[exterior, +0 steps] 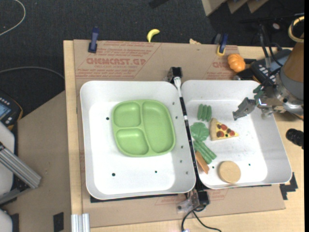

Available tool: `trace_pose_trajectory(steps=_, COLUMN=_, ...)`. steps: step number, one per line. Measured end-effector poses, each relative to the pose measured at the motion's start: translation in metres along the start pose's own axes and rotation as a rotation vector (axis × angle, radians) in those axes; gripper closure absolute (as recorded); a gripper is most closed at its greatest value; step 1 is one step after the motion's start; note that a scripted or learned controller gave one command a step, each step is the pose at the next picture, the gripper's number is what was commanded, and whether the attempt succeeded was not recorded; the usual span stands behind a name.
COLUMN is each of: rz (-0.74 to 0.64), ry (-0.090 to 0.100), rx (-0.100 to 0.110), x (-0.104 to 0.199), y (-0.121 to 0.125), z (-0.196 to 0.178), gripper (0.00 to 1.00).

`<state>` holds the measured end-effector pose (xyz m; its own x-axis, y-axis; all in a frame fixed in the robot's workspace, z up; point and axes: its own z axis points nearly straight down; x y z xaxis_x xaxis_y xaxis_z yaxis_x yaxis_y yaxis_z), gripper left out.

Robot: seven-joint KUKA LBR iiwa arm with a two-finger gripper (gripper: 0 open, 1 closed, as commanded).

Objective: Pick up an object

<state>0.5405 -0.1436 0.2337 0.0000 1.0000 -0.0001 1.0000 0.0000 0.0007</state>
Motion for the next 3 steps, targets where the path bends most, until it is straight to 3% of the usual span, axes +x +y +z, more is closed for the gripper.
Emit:
trace_pose_trajectory(steps=1, rz=0.001, ry=0.006, rx=0.016, x=0.023, y=-0.056, z=0.130, gripper=0.00)
trace_pose_trajectory(steps=2, rz=0.002, ry=-0.001, rx=-0.002, x=0.022, y=-0.051, z=0.112, gripper=1.00)
trace_pose_trajectory(steps=3, rz=-0.014, ry=0.004, rx=-0.009, x=0.177, y=-0.025, z=0.045, gripper=1.00)
